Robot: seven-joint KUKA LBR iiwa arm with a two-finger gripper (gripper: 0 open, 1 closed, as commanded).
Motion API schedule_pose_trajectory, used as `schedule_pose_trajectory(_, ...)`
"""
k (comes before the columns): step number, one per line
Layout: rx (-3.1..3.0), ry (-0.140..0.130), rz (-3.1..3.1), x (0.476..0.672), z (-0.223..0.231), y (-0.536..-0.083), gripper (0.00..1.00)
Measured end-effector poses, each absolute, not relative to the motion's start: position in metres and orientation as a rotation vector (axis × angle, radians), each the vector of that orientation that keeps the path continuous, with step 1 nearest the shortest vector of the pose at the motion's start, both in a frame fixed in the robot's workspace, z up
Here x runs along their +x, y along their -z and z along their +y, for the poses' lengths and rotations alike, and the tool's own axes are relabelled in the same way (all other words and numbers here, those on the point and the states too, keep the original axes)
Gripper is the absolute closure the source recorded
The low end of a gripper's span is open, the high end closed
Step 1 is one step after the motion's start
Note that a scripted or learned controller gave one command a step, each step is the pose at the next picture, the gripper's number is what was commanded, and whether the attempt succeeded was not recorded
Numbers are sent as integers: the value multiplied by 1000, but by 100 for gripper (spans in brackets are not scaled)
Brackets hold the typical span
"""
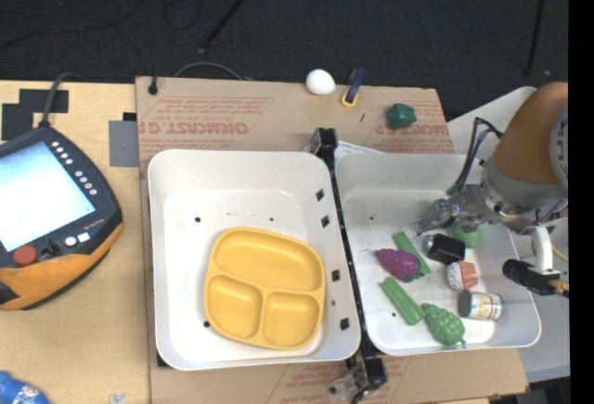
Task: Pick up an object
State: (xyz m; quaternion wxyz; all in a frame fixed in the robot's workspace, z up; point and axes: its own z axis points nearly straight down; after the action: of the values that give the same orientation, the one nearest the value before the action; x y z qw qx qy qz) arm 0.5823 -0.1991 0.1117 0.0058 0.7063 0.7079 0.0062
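Where the tool (449, 218) hovers, black cylinder (445, 249) just below.

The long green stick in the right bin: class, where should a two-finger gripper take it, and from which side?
Probably at the middle of the long green stick, coming straight down from above. It lies flat and narrow on the right bin floor, so fingers can close across its short width. The purple grapes and the bumpy green piece crowd its ends.
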Motion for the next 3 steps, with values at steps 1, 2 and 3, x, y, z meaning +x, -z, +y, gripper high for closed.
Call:
schedule_pose_trajectory(1, 2210, -19, 2217, 586, -200, -111, 0)
schedule_pose_trajectory(2, 2210, -21, 2215, 586, -201, -111, 0)
schedule_pose_trajectory(3, 2207, -21, 2215, 591, -202, -110, 0)
